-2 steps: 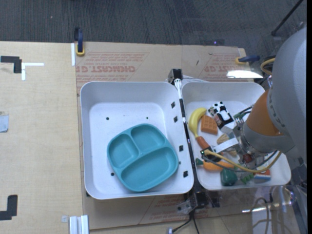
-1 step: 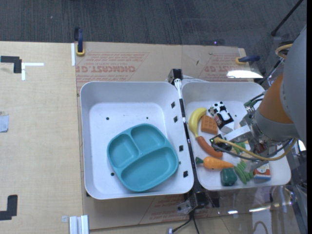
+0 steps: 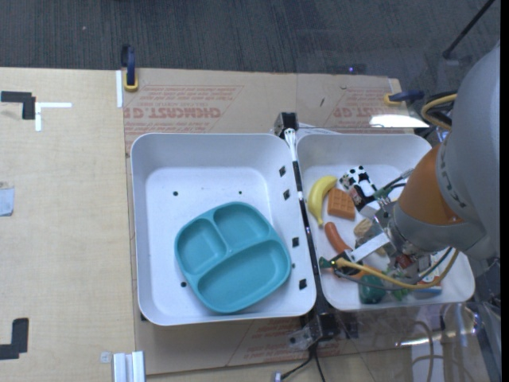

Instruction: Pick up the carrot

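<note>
Two shallow white bins sit side by side on a brown cardboard sheet (image 3: 238, 102) with mirrored red lettering, laid over a pale wooden bench (image 3: 60, 237). Dark grey carpet (image 3: 254, 18) runs along the top of the view. A yellow-and-blue clamp (image 3: 129, 70) pins the cardboard's upper left corner; another clamp (image 3: 400, 97) sits at the upper right. Left bin (image 3: 151, 213): one teal divided plate (image 3: 232, 255), three compartments, lying flat toward the lower middle. Right bin (image 3: 318, 153): a banana (image 3: 320, 197) near the dividing wall, an orange waffle-shaped piece (image 3: 342, 206) touching it on the right, a black-and-white toy (image 3: 359, 183) just above that. The carrot (image 3: 337, 238), orange-red, lies slanted below the banana, apart from it. Green and dark items (image 3: 371, 290) cluster along the bin's lower edge. The grey arm (image 3: 477, 157) with its orange band (image 3: 429, 193) comes in from the right; the hand (image 3: 383, 237) sits low over the bin, right of the carrot. Whether the hand is wide or narrow cannot be told.
</note>
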Motion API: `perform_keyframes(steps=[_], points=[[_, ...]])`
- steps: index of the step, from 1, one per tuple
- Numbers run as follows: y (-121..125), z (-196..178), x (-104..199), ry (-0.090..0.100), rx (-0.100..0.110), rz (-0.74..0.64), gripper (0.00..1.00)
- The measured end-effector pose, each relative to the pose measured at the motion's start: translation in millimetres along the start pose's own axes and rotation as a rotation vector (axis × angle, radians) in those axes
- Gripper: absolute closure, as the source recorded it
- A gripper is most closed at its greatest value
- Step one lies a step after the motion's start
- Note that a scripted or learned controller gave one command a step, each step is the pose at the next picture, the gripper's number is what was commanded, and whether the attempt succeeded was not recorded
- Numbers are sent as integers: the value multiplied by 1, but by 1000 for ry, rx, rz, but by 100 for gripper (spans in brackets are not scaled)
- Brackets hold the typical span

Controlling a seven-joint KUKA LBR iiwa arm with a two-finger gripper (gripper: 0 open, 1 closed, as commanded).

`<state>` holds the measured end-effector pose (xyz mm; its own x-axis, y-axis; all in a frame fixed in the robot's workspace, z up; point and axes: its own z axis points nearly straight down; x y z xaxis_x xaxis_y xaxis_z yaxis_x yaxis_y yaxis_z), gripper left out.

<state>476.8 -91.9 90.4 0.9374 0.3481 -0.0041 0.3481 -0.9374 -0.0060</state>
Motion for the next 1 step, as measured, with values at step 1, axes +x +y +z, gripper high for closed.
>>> perform_keyframes(steps=[1], points=[[5,0,-2,1,-2,150,0]])
